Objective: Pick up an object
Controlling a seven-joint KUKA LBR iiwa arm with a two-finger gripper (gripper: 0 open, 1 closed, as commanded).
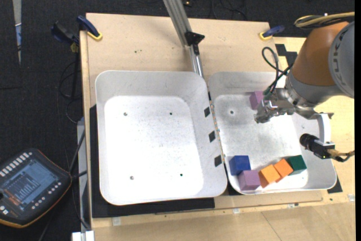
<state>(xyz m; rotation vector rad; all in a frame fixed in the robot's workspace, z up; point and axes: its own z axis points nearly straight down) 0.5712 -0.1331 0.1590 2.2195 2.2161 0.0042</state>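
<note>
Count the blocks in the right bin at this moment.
5: blue block, purple block, orange block and green block along the near edge; pink block beside the gripper. The arm may hide others.

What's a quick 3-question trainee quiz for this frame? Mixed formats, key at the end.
1. True or false: the blue block lies in the right bin.
2. Multiple choice: which block sits nearest the claw? A) green block B) orange block C) the light purple block near the bin's far side
3. Fill in: along the right bin's near edge lie ___ blocks in a row.

Key
1. True. It lies at the left end of the row, next to a purple block.
2. C. It lies right beside the claw; whether it is gripped cannot be told.
3. Four: blue, purple, orange, green.
</note>
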